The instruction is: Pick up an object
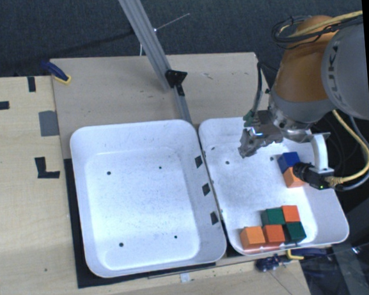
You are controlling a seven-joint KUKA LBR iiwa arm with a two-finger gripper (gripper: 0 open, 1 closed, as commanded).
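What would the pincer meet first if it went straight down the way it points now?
Probably the bare white floor of the right bin. The pincer hangs over its upper part, away from the blocks; its height is unclear.

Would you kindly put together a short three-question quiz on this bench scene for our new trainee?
1. True or false: the blocks lie in the left bin.
2. Which colour is the block nearest the tool? A) blue B) yellow C) purple
3. Fill in: the cluster at the right bin's near edge mixes orange blocks and ____ blocks.

Key: 1 false; 2 A, the blue block; 3 green.
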